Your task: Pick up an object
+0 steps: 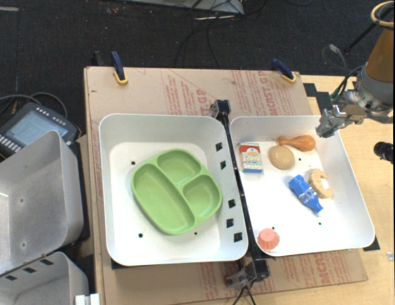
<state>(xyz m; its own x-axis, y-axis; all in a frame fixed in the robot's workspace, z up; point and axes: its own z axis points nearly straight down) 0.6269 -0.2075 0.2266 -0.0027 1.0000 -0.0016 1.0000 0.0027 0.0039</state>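
we see 2 shallow white bins side by side on the table (159,84), whose top is a brown board with red printing. the left bin (114,132) holds 1 thing, a green divided plate (176,190) with 3 compartments, lying flat near the bin's middle and a little turned. the right bin (350,215) holds the loose objects the task could mean. a small red and white box (251,157) lies near its upper left, close to the divider between the bins. just to the right of the box sits a round tan ball-like item (282,157), and above that lies an orange-brown drumstick-shaped toy (297,143), close to it, perhaps touching; we cannot tell. lower and further right a blue tube-like object (305,193) lies at a slant, with a pale ring-shaped piece (321,183) against its right side. a small pink cup-like item (268,238) stands alone near the bin's lower left corner, well apart from the rest. the arm (380,62) comes in from the right, and its claw (327,124) hangs over the upper right rim of the right bin, just right of the drumstick toy and not touching any object. nothing is between its fingers, and we cannot tell whether they stand wide or narrow, since they are small and dark against the rim. 2 blue and yellow clamps (119,68) grip the board's far edge.
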